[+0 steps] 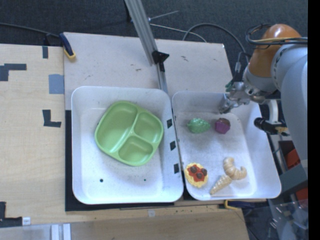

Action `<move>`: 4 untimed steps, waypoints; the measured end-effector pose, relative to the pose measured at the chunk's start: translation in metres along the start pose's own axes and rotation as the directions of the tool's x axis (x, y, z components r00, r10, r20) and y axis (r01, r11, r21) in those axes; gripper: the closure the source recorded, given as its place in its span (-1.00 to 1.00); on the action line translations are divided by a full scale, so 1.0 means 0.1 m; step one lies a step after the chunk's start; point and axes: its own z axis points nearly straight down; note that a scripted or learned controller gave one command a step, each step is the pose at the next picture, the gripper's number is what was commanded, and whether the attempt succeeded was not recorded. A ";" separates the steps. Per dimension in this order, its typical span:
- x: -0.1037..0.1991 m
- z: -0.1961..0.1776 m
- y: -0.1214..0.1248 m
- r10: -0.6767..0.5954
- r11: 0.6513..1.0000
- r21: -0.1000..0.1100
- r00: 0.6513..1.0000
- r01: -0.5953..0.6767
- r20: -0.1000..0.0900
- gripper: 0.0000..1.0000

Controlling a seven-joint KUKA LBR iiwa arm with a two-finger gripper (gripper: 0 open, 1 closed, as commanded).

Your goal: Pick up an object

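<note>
In the right bin (260, 181) lie a green leafy toy (199, 125), a dark purple round toy (222, 126), a small yellow tart with red berries (196, 175) and a cream-coloured croissant-like pastry (230, 176). My gripper (227, 105) hangs over the bin's far right corner, just above and slightly right of the purple toy. Nothing shows between its fingers. Their spread is too small and dark to read.
The left bin (85, 179) holds a light green divided plate (129, 132). A slanted metal rail (145, 29) runs down to the divide between the bins. Cables cross the dark floor at the back. The arm's bulk (287, 79) covers the right side.
</note>
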 end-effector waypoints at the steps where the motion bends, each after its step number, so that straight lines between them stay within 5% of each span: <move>1: -0.02 -0.57 0.10 0.000 1.000 -0.017 1.000 0.000 0.000 1.00; 3: -0.04 -1.50 0.01 0.001 1.000 -0.016 1.000 -0.001 -0.001 1.00; 4: 0.52 -1.40 0.02 -0.005 1.000 -0.010 1.000 0.005 -0.003 1.00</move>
